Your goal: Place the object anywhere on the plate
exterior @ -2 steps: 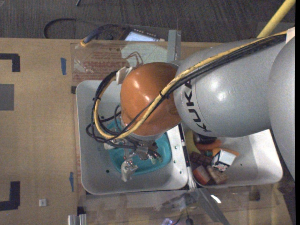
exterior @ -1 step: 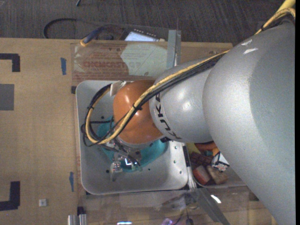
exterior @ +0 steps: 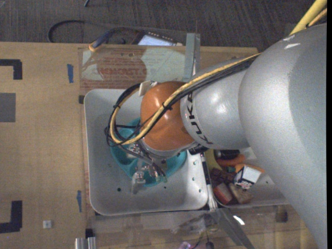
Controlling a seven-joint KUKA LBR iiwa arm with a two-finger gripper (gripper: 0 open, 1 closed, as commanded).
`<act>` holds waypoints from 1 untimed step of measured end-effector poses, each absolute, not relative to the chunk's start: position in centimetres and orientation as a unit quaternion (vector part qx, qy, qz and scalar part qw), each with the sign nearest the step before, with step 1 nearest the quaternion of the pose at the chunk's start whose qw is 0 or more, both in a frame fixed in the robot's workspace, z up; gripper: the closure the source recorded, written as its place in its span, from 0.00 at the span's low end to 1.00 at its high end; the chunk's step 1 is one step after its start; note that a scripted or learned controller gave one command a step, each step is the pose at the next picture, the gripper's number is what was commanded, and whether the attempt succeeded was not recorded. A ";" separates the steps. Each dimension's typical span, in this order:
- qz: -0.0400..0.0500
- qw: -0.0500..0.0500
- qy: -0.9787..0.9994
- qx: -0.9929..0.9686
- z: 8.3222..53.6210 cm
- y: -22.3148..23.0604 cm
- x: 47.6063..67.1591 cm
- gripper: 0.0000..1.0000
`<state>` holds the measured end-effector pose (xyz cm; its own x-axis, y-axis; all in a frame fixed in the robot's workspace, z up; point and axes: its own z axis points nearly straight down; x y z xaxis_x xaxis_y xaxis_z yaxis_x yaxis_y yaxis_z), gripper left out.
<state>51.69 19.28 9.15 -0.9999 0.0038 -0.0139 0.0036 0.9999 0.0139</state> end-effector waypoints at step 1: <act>0.014 0.011 1.000 -0.001 10.6 20.2 51.7 1.00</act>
